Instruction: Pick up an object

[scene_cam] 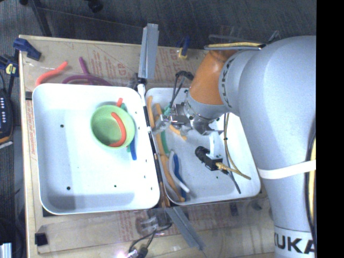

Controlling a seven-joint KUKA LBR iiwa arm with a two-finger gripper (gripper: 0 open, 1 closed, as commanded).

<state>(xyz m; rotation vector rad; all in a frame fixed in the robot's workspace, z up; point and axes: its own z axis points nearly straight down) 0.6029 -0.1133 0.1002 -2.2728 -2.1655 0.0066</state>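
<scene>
My gripper (173, 120) is low over the upper left part of the right bin (244, 184), reaching in from the right. Just under and beside it lie thin stick-like things: an orange one (179, 134), a green one (164, 140) and another orange one (150, 117) along the bin's left wall. Whether any of them is between the gripper's tips I cannot tell. Lower in the same bin lie a blue stick (175, 168) and a white one (183, 185).
The left bin (70, 192) holds a green bowl (105, 123) with a red curved piece (119, 128) across it and a blue stick (132, 152) at its lower right. Orange and purple tubes (80, 79) lie on the bench behind that bin.
</scene>
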